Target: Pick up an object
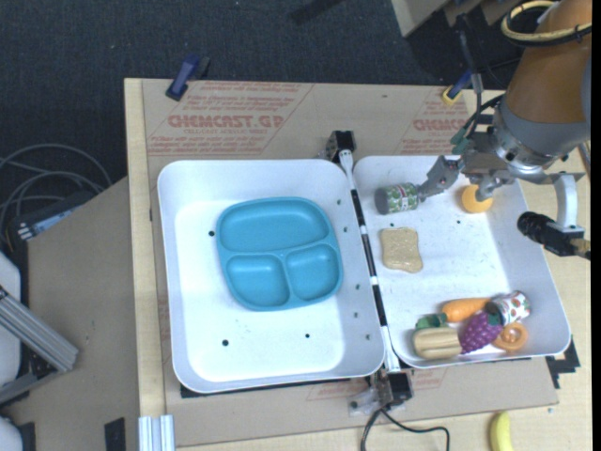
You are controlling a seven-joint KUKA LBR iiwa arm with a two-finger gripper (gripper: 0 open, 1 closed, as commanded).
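Lying across the frame's middle is a brown board (282,120) with red print, bearing two white bins; dark carpet (141,17) is showing above, cables (47,177) at left. The left bin (188,252) is holding a blue divided tray (279,252). In the right bin (526,280), upper part, the gripper (460,181) is hovering, fingers spread wide, gripping nothing. A green-labelled can (398,197) is lying on its side touching one fingertip; an orange piece (476,199) is sitting by the other. A tan slab (401,249) is lying mid-bin; toy foods (470,327) are clustering lower right.
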